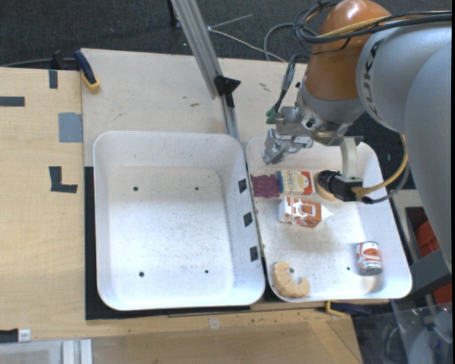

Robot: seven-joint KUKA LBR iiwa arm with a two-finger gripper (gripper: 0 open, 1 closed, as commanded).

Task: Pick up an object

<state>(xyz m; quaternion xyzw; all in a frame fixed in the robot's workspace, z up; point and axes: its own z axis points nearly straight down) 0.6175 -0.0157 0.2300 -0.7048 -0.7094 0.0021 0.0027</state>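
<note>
From above, my gripper (276,152) hangs over the right bin's (390,279) far left corner, just past a purple block (265,186); whether it is open I cannot tell. Nearby lie a white-and-orange carton (299,210), its print unreadable, a red can (369,258) and a pastry (290,280).

Pale wooden bench (30,203), dark carpeted floor (76,10), slanted metal rail (201,40)
</note>
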